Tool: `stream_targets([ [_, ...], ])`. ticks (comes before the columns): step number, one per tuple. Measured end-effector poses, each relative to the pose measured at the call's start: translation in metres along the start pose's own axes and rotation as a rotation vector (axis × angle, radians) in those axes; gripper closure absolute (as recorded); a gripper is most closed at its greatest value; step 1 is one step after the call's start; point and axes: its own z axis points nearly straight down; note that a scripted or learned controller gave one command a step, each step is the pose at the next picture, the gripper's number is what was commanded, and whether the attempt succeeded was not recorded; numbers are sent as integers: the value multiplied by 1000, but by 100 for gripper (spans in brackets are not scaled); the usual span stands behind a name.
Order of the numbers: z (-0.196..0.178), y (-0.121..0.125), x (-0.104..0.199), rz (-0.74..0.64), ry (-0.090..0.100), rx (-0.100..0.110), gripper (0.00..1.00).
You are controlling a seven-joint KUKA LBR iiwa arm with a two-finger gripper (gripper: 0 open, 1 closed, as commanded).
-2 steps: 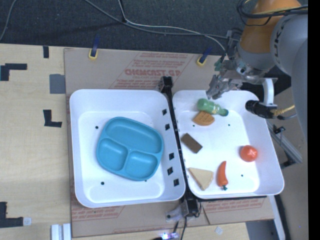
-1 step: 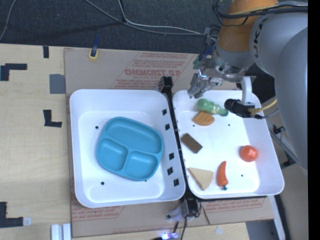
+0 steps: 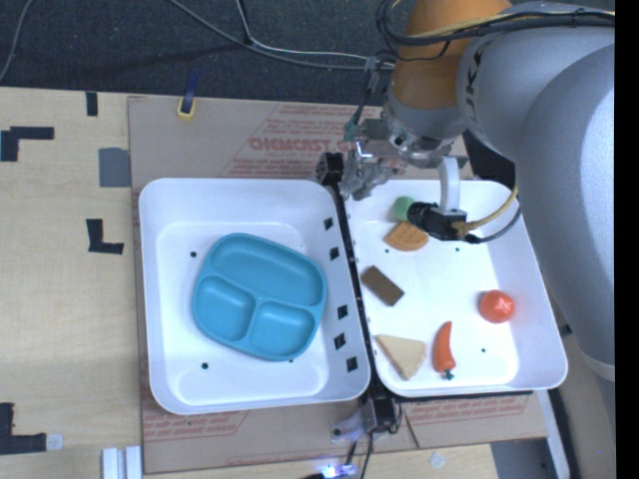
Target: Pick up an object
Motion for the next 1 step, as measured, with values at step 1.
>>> stream_targets([
  [1,-1,4,59,-1,0,-2,100],
])
